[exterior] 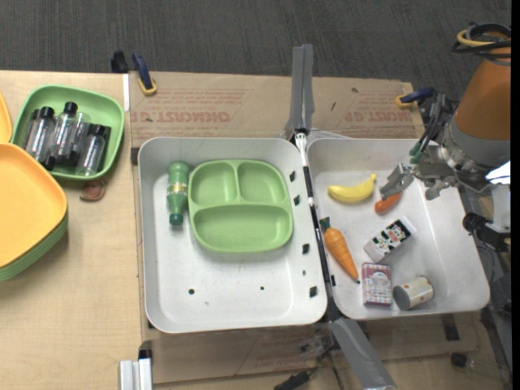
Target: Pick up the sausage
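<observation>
Sausage (387, 203) beside banana (353, 191), near gripper (398, 181)

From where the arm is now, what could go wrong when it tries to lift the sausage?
Two risks, judged from this view.
1. The gripper sits over one end of the small orange-red sausage, not its middle, so the sausage may tilt or slip out.
2. The yellow toy banana lies close beside the sausage in the right white bin, so a finger could nudge or catch it instead.
</observation>
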`<state>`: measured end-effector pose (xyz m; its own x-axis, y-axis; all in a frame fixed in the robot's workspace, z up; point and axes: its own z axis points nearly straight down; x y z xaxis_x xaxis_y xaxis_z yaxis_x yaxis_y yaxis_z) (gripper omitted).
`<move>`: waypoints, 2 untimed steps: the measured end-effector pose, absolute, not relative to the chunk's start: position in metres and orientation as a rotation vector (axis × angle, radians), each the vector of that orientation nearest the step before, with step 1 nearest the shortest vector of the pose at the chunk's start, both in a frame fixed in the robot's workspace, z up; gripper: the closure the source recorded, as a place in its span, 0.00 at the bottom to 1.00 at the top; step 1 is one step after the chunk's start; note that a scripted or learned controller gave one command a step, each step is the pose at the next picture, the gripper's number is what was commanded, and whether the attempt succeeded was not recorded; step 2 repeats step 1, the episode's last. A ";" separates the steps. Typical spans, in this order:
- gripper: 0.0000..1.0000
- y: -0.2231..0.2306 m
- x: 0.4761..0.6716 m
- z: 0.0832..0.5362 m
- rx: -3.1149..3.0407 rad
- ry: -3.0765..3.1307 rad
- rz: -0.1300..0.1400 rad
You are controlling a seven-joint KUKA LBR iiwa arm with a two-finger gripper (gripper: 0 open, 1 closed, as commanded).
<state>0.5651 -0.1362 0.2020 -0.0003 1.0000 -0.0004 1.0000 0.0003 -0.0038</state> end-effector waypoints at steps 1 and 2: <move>1.00 -0.137 0.565 0.210 -2.220 -2.219 0.007; 1.00 -0.137 0.565 0.210 -2.220 -2.219 0.007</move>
